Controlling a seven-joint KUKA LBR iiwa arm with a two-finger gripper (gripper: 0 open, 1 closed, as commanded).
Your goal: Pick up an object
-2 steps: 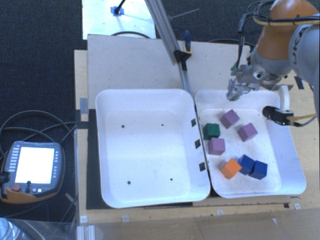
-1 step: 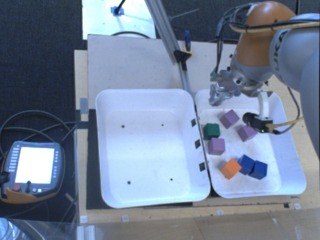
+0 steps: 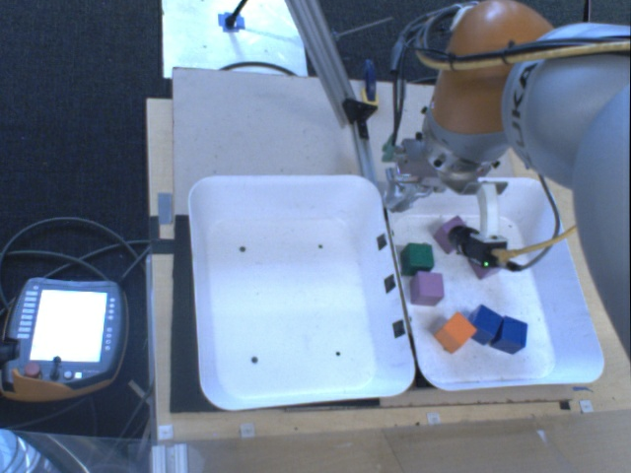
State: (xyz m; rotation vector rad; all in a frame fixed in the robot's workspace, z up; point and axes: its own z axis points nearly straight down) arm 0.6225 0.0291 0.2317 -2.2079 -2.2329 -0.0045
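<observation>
The right bin [image 3: 567,308] holds several small blocks: a green one [image 3: 417,257], a pale purple one [image 3: 427,287], an orange one [image 3: 455,332], two blue ones [image 3: 485,321] [image 3: 510,335], and a mauve one [image 3: 451,233]. Another mauve piece [image 3: 485,266] lies partly under a black part with a green light. My gripper [image 3: 444,208] hangs over the bin's far end, open, with one finger [image 3: 397,193] near the divider and the other [image 3: 488,208] to the right. Nothing sits between them; the mauve block lies just in front of the gap.
The left bin [image 3: 212,264] stands beside the right one, sharing a divider [image 3: 391,284] with black tabs. A slanted metal pole [image 3: 325,52] crosses the back. A teach pendant [image 3: 64,338] lies off the bench at left. A yellow cable [image 3: 537,247] loops over the right bin.
</observation>
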